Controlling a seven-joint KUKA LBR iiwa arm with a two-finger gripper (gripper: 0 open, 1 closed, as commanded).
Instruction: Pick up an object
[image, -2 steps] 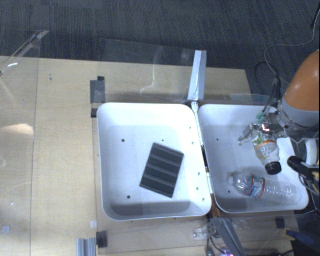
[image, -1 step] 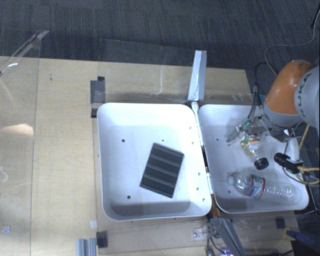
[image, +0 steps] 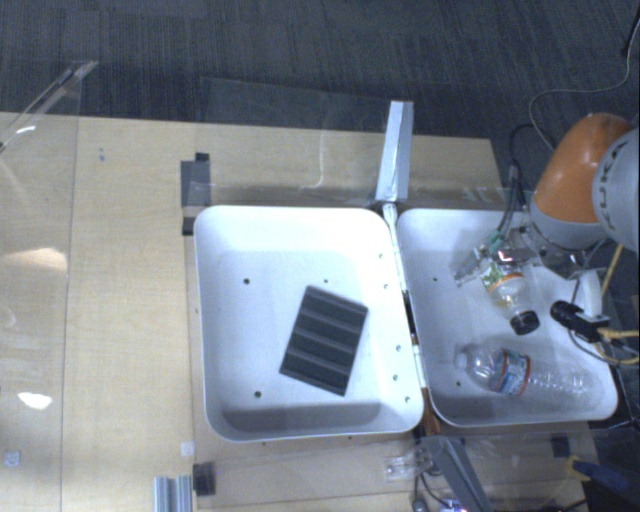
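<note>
Clear crushed plastic bottle (image: 515, 371) with a colourful label lies on its side near the front of the right white bin (image: 440, 300). It looks light, slippery and springy; its narrower neck seems the safest hold. Gripper (image: 497, 262) hovers behind it, grasp state unclear.

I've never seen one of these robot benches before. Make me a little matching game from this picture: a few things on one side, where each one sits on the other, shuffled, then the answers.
Things:
1. dark ribbed pad
2. clear plastic bottle
3. gripper
4. grey upright post

Places:
A. lying on its side near the right bin's front edge
B. at the back of the bench, where the two bins meet
C. lying flat in the left bin
D. over the right bin's back part, above a small clear item

Pairs: 1-C, 2-A, 3-D, 4-B
</note>
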